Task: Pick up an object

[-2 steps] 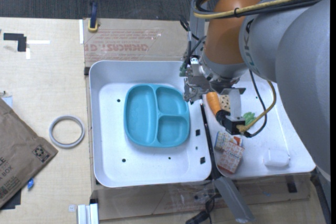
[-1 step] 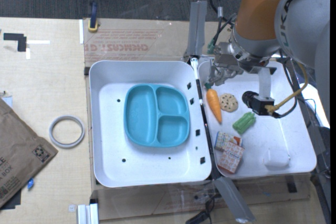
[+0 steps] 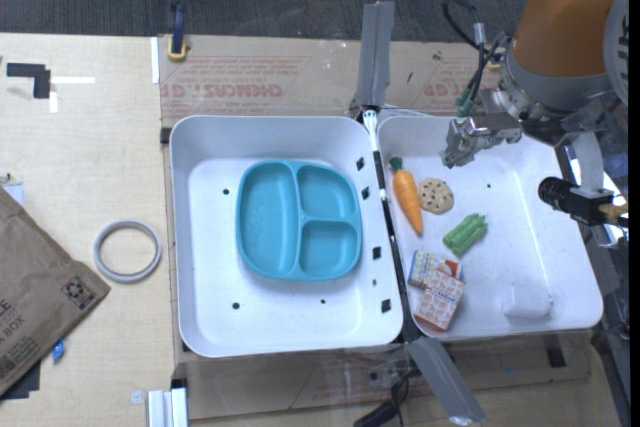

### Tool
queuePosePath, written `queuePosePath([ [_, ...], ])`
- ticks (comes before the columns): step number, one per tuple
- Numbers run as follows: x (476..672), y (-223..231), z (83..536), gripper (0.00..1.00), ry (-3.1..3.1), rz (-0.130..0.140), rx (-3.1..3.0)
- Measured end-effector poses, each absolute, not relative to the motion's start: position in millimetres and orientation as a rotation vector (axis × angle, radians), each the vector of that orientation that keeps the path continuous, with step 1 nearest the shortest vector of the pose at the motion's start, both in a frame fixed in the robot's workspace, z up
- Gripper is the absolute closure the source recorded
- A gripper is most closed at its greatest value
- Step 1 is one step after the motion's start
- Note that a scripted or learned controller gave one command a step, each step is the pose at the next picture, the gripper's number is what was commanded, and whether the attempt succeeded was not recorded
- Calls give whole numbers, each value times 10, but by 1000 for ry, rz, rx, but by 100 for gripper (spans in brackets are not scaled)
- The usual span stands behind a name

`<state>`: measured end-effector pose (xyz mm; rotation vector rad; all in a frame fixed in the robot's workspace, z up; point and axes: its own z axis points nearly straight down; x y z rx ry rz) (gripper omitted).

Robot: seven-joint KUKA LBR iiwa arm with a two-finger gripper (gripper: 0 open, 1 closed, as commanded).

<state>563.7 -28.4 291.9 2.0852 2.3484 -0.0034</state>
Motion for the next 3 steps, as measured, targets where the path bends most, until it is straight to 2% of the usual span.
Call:
queuePosePath([
  [1,5918,160,3296,100,2628,-2,1718],
  [2,6543,195,2549,100,2641,-5,1702],
  [3,6401,-212,2495,100,2621,-3,1731],
])
